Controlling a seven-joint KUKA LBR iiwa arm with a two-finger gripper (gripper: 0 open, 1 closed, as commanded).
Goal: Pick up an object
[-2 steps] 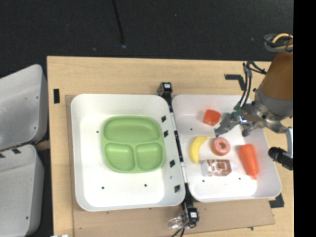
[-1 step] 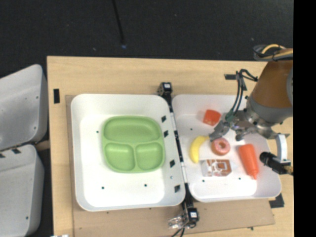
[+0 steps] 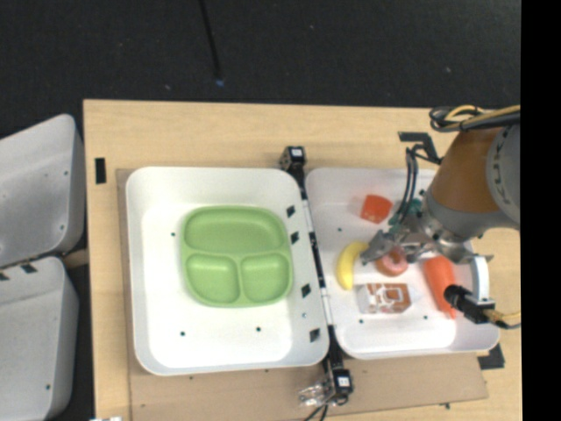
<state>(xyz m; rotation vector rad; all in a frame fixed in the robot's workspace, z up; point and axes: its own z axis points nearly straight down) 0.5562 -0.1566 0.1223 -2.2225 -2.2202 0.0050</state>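
Gripper [image 3: 392,251] over red object [image 3: 392,264], banana [image 3: 349,264] beside, carrot [image 3: 440,276] near

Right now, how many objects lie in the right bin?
5: an orange block at the back, a yellow piece on the left, a red item under the gripper, a carrot-like piece, and a flat packet in front. Others may be hidden.

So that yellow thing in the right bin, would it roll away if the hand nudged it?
Probably a little. The yellow object looks rounded and smooth, so a sideways nudge may rock or slide it on the slick floor of the right bin. It lies close to the bin's left wall, which would likely stop it soon. It looks like a small toy, so probably light.
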